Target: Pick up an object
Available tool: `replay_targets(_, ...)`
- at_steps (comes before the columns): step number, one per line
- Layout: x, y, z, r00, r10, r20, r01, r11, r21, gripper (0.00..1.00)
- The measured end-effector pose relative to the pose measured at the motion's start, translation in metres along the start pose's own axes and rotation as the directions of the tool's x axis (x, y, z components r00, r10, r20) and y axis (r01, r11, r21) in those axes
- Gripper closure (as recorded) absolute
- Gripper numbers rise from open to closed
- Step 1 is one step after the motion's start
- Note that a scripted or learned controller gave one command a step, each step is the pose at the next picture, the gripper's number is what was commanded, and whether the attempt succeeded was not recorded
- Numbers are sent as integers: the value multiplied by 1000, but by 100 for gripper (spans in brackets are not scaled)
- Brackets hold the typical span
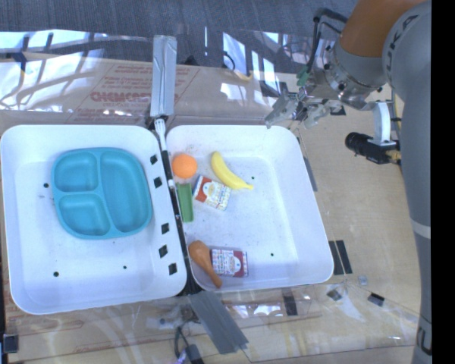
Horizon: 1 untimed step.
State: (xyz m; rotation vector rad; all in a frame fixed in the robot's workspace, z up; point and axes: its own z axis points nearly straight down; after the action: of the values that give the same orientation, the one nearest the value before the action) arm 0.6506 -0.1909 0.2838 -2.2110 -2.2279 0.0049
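— Nearest: carrot [200, 261] touching red carton [229, 262], jammed against right bin [307, 226] front wall. Could slip, or drag both.

— Gripper [297, 111] above far rim, carrying nothing; fingers apart or together, cannot tell. Banana [229, 171] lying free mid-bin; safer.

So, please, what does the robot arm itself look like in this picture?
The arm is a thick rounded tube in smooth grey, with a broad orange band above the wrist. Below it sits a metallic silver wrist block with thin dark cables, ending in a small two-finger gripper of grey metal.
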Motion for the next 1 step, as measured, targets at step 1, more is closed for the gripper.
replay_targets(1, -9, -14, -55, 992, 129, 1, -129, 992, -3, 0)
